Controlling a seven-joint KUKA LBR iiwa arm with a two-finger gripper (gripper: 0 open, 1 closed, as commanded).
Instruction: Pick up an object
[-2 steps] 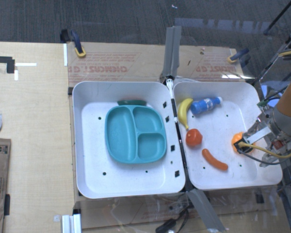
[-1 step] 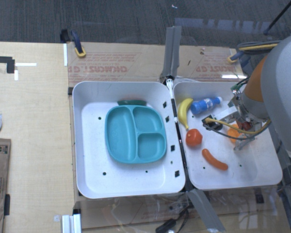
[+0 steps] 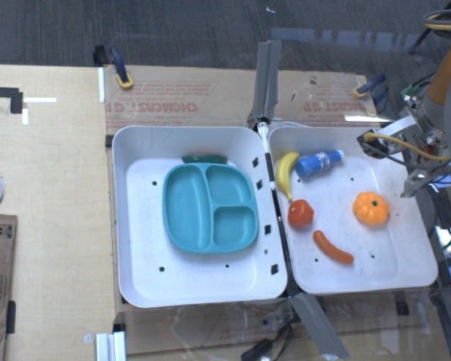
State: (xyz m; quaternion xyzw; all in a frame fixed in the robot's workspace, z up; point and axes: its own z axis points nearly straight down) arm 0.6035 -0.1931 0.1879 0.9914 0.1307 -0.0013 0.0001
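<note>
The grey arm with its orange band sits at the right edge of the camera view, and its gripper (image 3: 422,177) hangs over the right rim of the right-hand shallow white plastic bin (image 3: 376,277), amid a tangle of cables; nothing is seen held, and beyond that its state cannot be told from this angle. The step in hand looks like the approach, before any descent onto a target. Nearest the gripper, just to its left and a little toward the camera, lies the small orange pumpkin-shaped toy (image 3: 371,208), apart from everything else in the bin. Farther left and nearer the front of the bin is the orange-red sausage-shaped toy (image 3: 333,247), lying at a slant, and beyond it the round red tomato-like toy (image 3: 301,213). At the far left of this bin, against the dividing wall, the curved yellow toy banana (image 3: 286,174) rests just beside the small blue plastic bottle (image 3: 316,163), which lies on its side. Well away to the left, in the other white bin (image 3: 135,224), sits a teal plastic plate with three compartments (image 3: 210,206), with a dark green thing (image 3: 204,158) peeking out behind it. The pumpkin seems the likeliest pick: the next move calls for travelling a short way left, centring above it, then coming straight down to span its round body.
</note>
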